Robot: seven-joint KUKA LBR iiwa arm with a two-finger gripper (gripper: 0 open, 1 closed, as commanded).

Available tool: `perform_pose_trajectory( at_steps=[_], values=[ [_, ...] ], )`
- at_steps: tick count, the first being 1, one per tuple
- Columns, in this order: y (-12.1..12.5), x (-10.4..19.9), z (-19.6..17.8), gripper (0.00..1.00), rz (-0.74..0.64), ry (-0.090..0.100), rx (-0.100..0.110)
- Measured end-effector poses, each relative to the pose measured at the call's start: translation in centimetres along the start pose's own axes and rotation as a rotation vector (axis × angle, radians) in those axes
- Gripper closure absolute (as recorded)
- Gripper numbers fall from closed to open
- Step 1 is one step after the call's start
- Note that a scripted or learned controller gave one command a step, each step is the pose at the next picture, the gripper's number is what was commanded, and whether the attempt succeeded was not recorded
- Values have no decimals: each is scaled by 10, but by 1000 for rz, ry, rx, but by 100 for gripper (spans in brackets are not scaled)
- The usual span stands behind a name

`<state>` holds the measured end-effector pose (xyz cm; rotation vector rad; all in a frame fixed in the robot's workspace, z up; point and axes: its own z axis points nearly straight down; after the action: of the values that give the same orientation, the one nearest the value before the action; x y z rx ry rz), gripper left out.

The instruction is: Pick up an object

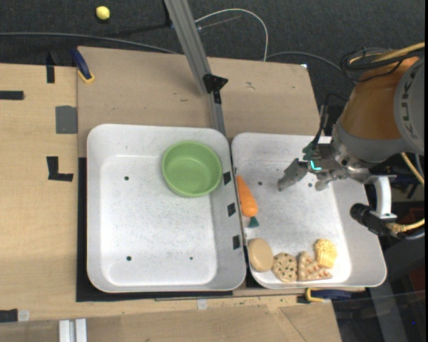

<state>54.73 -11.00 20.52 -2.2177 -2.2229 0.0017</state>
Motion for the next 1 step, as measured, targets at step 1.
perform_pose_trajectory(
  at_steps=[1],
  values=[
    [5,3,46,0,1,0,4]
  ],
)
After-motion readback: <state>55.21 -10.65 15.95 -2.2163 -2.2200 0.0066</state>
